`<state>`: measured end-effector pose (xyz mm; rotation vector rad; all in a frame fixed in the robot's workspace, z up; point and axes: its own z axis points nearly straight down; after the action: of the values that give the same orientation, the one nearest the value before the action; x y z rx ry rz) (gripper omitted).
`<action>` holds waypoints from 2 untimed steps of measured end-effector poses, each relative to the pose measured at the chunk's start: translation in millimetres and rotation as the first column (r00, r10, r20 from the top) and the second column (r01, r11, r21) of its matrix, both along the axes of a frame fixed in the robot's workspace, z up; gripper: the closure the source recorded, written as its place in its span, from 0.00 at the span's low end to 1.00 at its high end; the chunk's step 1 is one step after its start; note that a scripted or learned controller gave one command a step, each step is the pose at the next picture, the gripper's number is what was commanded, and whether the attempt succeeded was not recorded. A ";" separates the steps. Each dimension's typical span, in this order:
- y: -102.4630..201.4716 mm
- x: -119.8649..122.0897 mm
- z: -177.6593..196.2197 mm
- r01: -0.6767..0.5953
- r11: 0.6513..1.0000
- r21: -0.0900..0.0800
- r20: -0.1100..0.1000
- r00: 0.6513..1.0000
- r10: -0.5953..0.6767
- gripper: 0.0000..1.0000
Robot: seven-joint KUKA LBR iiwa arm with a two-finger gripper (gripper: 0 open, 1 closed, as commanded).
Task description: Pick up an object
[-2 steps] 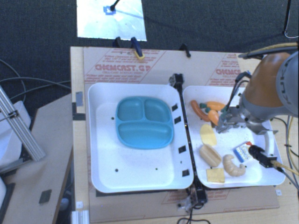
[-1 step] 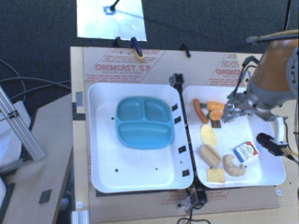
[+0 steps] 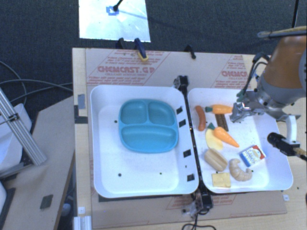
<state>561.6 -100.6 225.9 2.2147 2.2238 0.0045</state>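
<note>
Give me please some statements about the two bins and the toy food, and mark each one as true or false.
1. The blue divided plate lies in the left bin. True.
2. The gripper hangs over the left bin. False: it is over the right bin, near its far side.
3. The carrot lies in the right bin. True.
4. The sausage rests on the blue divided plate. False: it lies in the right bin, near the divider between the bins.
5. The cracker square sits at the near edge of the right bin. True.
</note>
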 end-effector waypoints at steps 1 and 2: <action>59.7 6.9 3.7 -0.007 1.000 0.002 -0.002 1.000 0.007 1.00; 110.7 20.1 -8.3 -0.006 1.000 0.002 -0.002 1.000 0.006 1.00</action>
<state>581.7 10.1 217.6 2.2100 2.2320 0.0044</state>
